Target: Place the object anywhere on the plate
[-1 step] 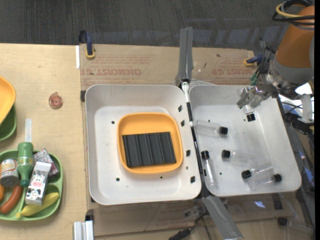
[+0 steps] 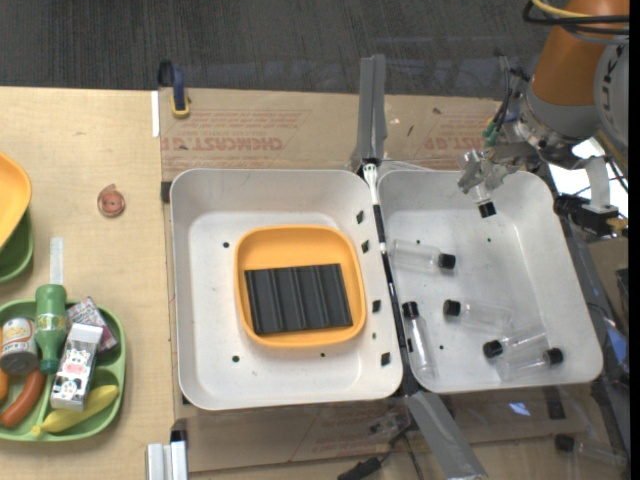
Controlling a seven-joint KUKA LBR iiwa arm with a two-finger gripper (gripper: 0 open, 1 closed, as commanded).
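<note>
The orange plate [image 2: 299, 243] with a dark grey ridged insert lies in the middle of the left bin [image 2: 200, 298]. My gripper [image 2: 482, 176] hovers over the back of the right bin [image 2: 560, 268], well right of the plate. It is shut on a clear vial [image 2: 486, 206] that hangs straight down from the fingers, black cap lowest. Several more clear vials with black caps lie on the right bin's floor: one [image 2: 425, 258] near the left wall, one [image 2: 412, 330] by the front left, and two [image 2: 520, 350] at the front right.
A raised divider [image 2: 378, 238] separates the two bins. On the bench at far left stand a green tray of toy food [image 2: 60, 373] and an orange-and-green dish [image 2: 10, 218]. A small pink item [image 2: 111, 202] lies on the wood.
</note>
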